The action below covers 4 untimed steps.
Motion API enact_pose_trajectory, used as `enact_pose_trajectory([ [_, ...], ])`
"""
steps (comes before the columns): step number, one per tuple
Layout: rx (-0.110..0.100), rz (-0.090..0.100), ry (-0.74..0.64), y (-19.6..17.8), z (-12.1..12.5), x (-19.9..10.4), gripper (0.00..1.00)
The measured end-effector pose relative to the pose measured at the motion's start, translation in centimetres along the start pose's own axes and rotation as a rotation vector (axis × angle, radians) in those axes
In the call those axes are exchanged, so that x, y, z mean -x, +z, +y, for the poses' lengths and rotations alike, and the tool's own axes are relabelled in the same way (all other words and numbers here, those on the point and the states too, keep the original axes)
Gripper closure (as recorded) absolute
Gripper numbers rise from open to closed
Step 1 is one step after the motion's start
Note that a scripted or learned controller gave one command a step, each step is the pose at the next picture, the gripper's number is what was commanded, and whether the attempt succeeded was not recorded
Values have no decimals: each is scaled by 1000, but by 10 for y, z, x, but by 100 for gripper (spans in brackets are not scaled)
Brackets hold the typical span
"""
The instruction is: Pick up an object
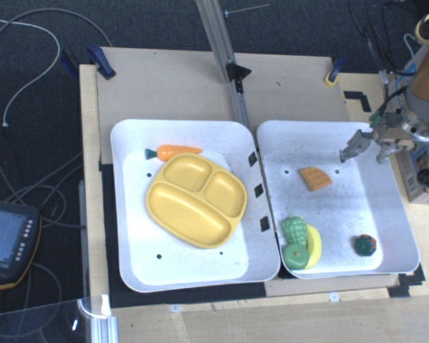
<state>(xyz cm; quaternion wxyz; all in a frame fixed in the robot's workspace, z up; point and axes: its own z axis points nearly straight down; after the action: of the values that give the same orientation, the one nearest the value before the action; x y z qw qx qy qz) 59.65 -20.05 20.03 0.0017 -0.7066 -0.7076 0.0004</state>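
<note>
Green grapes point(295, 230), a banana point(313, 247) and a small ball point(365, 245) lie at the near end of the right bin point(386, 191). Further back lies a cracker point(315, 179). A yellow plate point(195, 199) and a carrot point(177, 151) sit in the left bin point(129, 191). At the far right, the claw point(365, 147) hangs open, holding nothing.

Left bin point(129, 263) — divided plate point(196, 199), carrot point(173, 151) behind; right bin point(393, 213) — cracker point(315, 179), grapes point(295, 232), ball point(365, 245).
</note>
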Motion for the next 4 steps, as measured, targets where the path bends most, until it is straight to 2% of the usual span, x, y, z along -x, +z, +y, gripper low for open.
enact_pose_trajectory([
  [1,0,0,0,0,0,0,0],
  [3,-5,2,1,94,-9,-12,0],
  [4,8,-1,2,103,-6,-11,0],
])
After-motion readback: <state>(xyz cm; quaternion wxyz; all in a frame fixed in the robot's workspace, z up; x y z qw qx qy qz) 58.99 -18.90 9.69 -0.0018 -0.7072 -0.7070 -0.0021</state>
